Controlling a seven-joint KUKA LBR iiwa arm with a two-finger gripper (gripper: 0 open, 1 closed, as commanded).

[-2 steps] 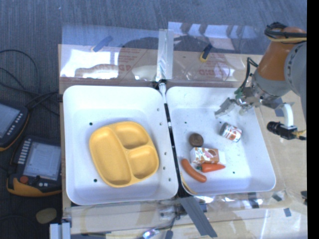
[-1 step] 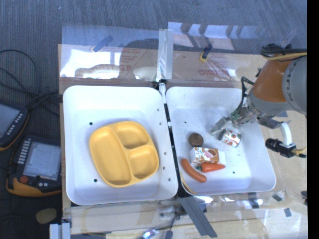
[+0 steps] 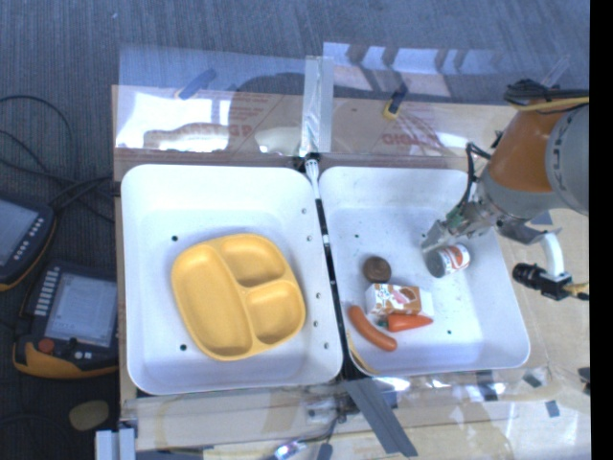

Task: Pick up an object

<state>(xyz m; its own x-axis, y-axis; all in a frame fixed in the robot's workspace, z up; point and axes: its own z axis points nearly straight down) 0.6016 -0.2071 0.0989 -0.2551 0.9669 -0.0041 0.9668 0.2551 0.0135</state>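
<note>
In the right bin [image 3: 479, 353] lie a small grey and red can [image 3: 448, 259], a brown round piece [image 3: 376, 268], a white and red carton [image 3: 394, 299], an orange carrot [image 3: 410, 323] and a red sausage [image 3: 371, 330]. My gripper [image 3: 456, 226] reaches in from the right, low over the bin's right part. It sits directly above and against the can's upper edge. The can lies on its side on the bin floor, and the gripper's tip partly hides it. The other items sit apart from the gripper, toward the bin's lower left.
The left bin [image 3: 153, 199] holds a yellow divided plate [image 3: 239, 295]. A raised divider [image 3: 321, 228] separates the two bins. The arm's orange band [image 3: 522, 156] hangs over the right bin's far right rim. Clear panels [image 3: 383, 103] stand behind the bins.
</note>
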